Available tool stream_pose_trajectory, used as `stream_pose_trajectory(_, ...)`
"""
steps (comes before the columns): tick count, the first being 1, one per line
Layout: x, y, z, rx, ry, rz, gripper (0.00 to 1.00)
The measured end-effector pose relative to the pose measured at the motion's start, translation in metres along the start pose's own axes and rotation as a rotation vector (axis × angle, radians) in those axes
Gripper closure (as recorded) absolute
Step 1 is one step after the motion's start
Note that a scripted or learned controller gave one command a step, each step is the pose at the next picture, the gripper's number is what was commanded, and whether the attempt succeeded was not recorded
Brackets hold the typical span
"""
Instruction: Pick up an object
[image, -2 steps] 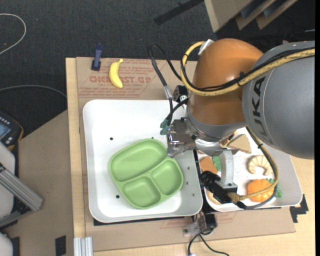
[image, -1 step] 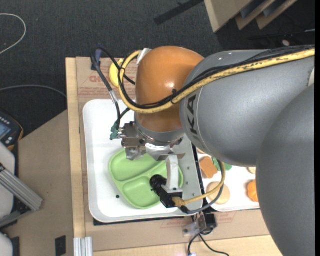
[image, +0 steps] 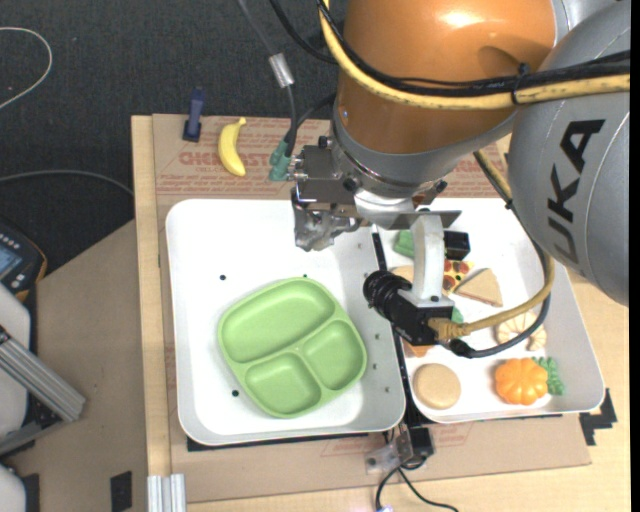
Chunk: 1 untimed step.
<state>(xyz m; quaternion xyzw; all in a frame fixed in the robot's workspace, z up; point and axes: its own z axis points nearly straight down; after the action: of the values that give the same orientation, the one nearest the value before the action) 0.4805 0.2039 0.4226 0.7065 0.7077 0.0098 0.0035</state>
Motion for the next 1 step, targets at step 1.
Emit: stream_pose_trajectory(1,-0.0559,-0.0051,0.1265,0.032,-0.014,0.009,1.0)
